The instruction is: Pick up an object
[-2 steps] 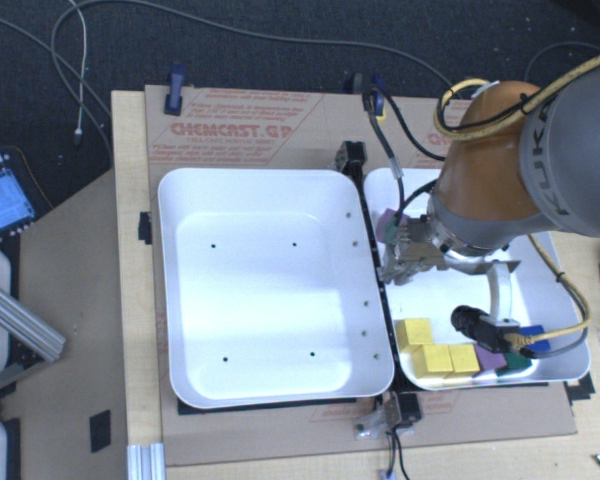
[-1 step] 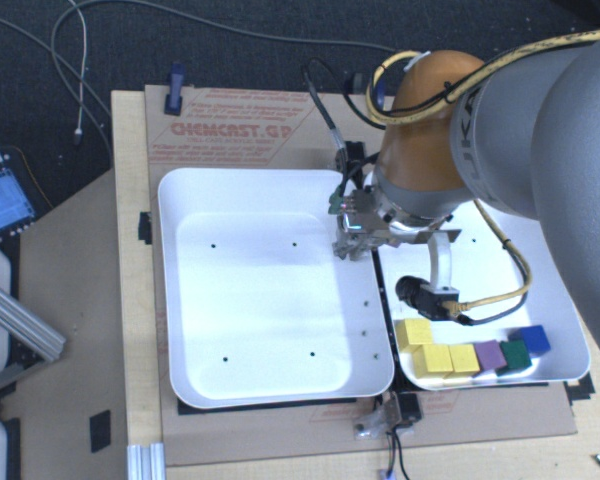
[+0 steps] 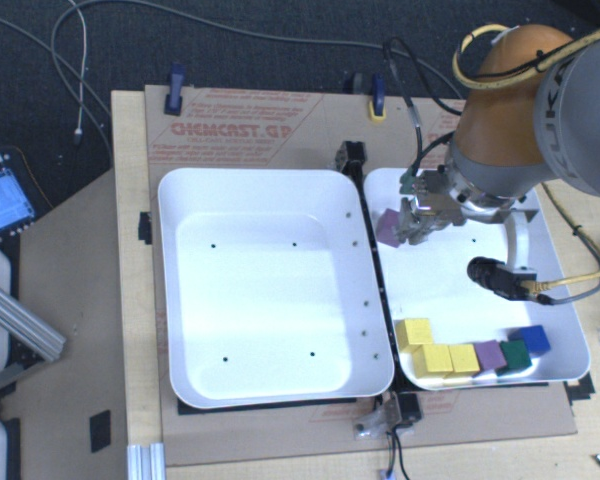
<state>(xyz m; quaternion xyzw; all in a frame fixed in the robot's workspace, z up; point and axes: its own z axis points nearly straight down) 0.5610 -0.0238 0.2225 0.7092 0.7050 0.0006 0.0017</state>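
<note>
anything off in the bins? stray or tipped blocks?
Mostly tidy: yellow blocks, a purple block, a green block and a blue block cluster at the right bin's near edge. One mauve block sits apart, tilted, at the tool.

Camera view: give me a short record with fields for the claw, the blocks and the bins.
claw: over the right bin's upper left part
pink block: at the claw's tip, near the divider; grip cannot be judged
other blocks: yellow blocks, purple block, green block, blue block along the right bin's near edge
left bin: white
right bin: white
</note>
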